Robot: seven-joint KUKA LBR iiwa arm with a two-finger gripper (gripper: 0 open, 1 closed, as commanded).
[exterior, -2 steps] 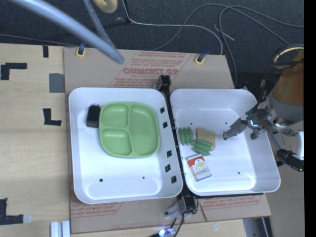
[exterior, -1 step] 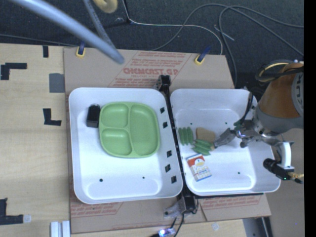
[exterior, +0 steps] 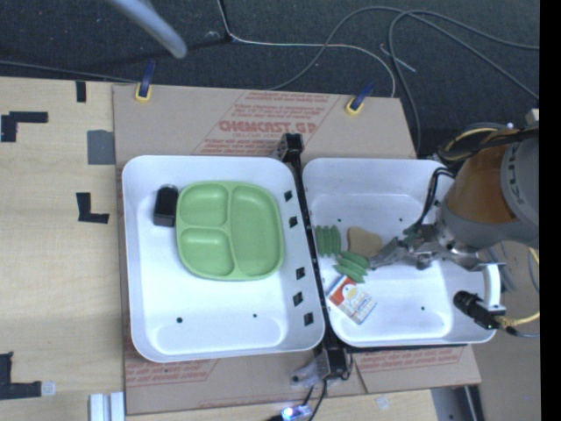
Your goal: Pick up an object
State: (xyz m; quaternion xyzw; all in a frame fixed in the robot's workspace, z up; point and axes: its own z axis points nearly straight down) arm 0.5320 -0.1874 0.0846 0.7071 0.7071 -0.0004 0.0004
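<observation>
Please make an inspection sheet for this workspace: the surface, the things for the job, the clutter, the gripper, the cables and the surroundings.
Surface: cardboard sheet on a wooden bench, bearing a left bin and a right bin.
Job's things: in the right bin, a green ribbed piece, a green flat piece, a tan piece and a small printed packet.
Clutter: in the left bin, a green divided plate with a black block beside it.
Gripper: gripper low in the right bin, by the green flat piece; grip cannot be told.
Cables: thin cables on the dark floor.
Surroundings: two yellow-and-blue clamps on the cardboard's far edge.
</observation>
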